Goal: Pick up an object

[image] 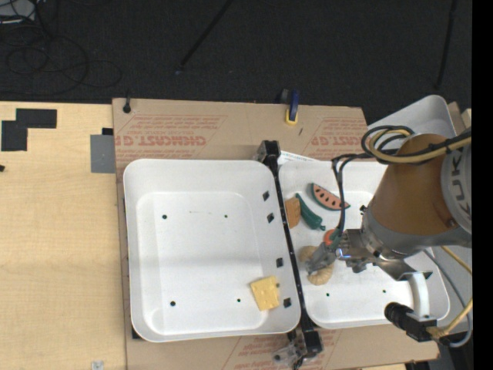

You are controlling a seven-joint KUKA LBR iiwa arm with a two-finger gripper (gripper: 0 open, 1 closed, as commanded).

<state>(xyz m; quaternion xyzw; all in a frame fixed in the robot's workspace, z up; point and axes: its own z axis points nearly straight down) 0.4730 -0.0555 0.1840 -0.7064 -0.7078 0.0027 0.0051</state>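
Observation:
My gripper [325, 259] is low in the right bin [362, 314], near that bin's left wall. It sits right over a tan, rounded piece [315, 273] that looks like bread and hides part of it. I cannot see whether it touches the piece. Just beyond it lie a green curved item [311, 214], a watermelon slice [327, 198] and an orange-brown piece [293, 210]. A yellow cheese wedge [265, 293] lies in the left bin [154, 206] at its near right corner.
The black divider [282, 230] between the bins runs close to the gripper's left. The arm's orange band [412, 195] and cables cover the right bin's right half. A blue and yellow clamp [292, 108] stands on the cardboard behind.

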